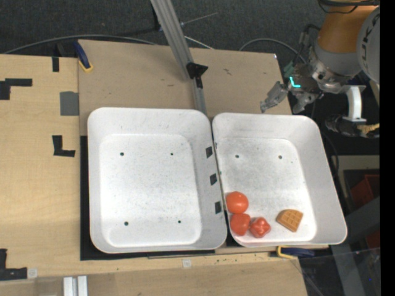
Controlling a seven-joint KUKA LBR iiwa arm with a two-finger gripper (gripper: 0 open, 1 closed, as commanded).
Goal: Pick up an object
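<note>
Camera view looked down on a light wood bench (142, 73) w/ some black tape marks and a grey patch on its left side. Dark carpet-ish floor ran behind it, cables trailing across. A grey metal rail (176, 39) slanted down from the top and ended right at the seam btwn the two bins.

Left bin (99, 184) was white and speckled, w/ a few small dark dots on the floor. Right bin (321, 165) sat touching it along the seam.

All the stuff was bunched in the near part of the right bin: a round orange-red ball (237, 202) next to the seam wall, a 2nd red-orange piece (240, 224) just below and touching it, a lumpier red thing (260, 227) beside that, and a tan waffle-looking piece (290, 219) a bit apart to the right.

Gripper (290, 98) hung above the far edge of the right bin, well apart from the objs. Fingers looked spread, nothing btwn them. Orange band on the arm (345, 23) sat at top right.
</note>
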